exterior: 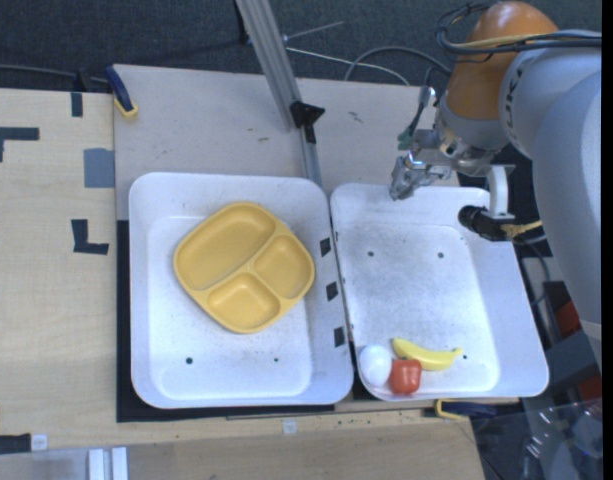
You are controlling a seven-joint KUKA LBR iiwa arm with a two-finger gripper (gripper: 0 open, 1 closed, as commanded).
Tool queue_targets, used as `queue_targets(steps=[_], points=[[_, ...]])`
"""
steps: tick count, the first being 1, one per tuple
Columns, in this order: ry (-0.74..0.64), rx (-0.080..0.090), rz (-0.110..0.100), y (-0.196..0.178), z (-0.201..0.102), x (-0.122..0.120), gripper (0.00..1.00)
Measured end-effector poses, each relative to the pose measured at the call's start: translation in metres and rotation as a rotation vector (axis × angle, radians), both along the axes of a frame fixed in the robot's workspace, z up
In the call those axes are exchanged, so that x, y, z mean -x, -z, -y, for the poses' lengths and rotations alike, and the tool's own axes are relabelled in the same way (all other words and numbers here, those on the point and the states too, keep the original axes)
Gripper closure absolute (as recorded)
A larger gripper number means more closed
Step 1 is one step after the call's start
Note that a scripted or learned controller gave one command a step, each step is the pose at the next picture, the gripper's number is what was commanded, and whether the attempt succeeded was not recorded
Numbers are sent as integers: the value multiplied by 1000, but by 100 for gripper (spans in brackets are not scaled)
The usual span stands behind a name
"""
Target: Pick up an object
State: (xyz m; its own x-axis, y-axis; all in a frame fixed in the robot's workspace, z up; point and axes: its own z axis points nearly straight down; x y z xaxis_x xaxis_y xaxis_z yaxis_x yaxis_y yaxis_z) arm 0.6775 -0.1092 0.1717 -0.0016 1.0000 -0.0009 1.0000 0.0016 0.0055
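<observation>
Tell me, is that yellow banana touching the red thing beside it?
Touching. The camera view shows the banana lying against the red object, no gap between them.

**No readable text**

I find no words, numbers, brands or labels that I can read anywhere here. The dark tape patches (84, 234) on the bench (46, 298) are plain shapes, and the bins (146, 268) carry no print.

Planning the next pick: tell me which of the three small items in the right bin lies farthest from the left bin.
The yellow banana. It stretches toward the bin's right side, while the white ball and red piece sit nearer the divider.
</observation>
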Motion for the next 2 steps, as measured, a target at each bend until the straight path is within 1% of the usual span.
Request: queue_targets(steps=[1, 2], points=[[-1, 0, -1, -51, -1, -1, 100], [-4, -2, -8, -41, -54, 1, 100]])
